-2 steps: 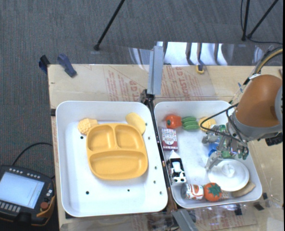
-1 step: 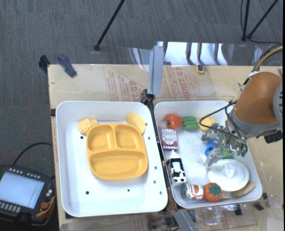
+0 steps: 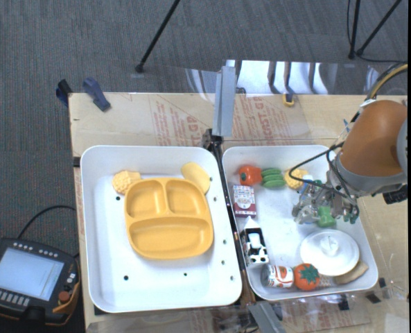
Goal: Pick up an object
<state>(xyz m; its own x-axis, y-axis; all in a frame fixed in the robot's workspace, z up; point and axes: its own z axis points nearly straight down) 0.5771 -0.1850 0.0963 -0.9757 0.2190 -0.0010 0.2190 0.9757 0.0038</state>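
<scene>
Pincer [image 3: 321, 210] low in rt bin [image 3: 281, 155], touching green toy [image 3: 326, 217].

A cardboard-covered desk [image 3: 156, 120] stands on grey carpet, with a blue clamp [image 3: 95, 93] at its far left corner, a handheld control pendant [image 3: 26, 276] on the floor beside it, and black tripod legs [image 3: 162, 26] behind.

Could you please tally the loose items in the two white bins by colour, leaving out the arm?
Yellow: 4, namely divided plate, two foods by its top corners, small piece
Red or orange: 4
Green: 2
White: 1 lidded dish
Black-and-white: 1
Tan: 1
Total: 13
</scene>
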